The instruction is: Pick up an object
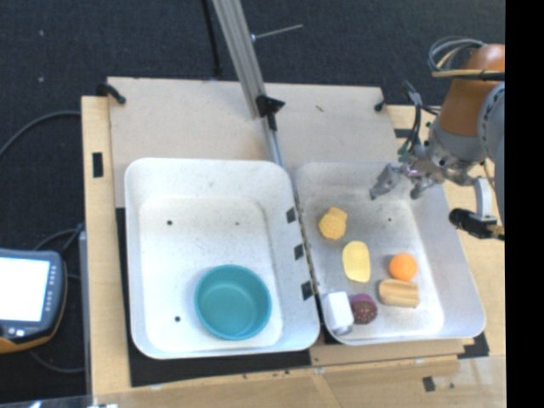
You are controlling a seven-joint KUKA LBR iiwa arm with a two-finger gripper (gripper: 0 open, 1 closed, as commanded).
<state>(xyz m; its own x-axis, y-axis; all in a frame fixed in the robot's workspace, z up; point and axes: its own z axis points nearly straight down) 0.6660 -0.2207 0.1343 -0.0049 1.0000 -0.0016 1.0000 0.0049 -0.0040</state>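
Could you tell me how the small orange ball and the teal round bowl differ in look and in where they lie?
The small orange ball is solid and far smaller; the teal round bowl is hollow, open upward and wide. The ball lies in the right white bin among other small pieces; the bowl stands alone in the left white bin. Both are round and lie apart from the gripper.

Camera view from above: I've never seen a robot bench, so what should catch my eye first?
Probably the teal bowl, alone in the left bin near its front. Then the cluster of small food-like items in the right bin: two yellow pieces, an orange ball, a tan roll. The gripper hangs open above that bin's far end, holding nothing.
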